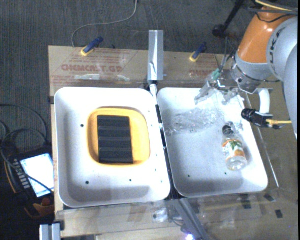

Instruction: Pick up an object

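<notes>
In the right bin (182, 181) | small clear bottle (234, 151) lies at 4 o'clock, crumpled clear plastic (194, 120) near 10 | gripper (217, 86) at 12 o'clock rim, finger spread unreadable, nothing seen held | advice: centre over bottle, close across its narrow width, lift straight.

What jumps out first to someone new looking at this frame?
The yellow tray with a black ribbed block, lying in the middle of the left bin. Then the arm's orange band at upper right, above the right bin, which holds a small clear bottle and crumpled clear plastic.
</notes>
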Controlling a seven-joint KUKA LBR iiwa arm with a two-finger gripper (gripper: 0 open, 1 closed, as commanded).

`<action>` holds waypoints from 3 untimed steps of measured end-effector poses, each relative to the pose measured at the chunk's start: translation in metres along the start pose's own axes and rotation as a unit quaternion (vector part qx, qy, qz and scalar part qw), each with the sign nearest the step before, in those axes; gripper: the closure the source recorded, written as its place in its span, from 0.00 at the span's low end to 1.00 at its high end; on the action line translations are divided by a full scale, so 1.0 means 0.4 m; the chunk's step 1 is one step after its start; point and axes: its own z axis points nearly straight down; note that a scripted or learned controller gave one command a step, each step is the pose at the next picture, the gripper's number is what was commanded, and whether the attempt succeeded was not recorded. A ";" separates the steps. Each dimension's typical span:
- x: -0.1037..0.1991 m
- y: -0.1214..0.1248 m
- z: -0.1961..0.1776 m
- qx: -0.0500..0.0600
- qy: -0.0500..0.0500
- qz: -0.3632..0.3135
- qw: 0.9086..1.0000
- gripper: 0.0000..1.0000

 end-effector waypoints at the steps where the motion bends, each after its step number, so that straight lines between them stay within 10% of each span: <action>1: -0.112 -0.146 0.176 -0.007 0.001 -0.030 1.000 0.00; 2: -0.152 -0.213 0.203 -0.036 -0.004 -0.134 0.990 0.00; 3: -0.190 -0.223 -0.003 -0.003 -0.001 -0.252 0.968 0.00</action>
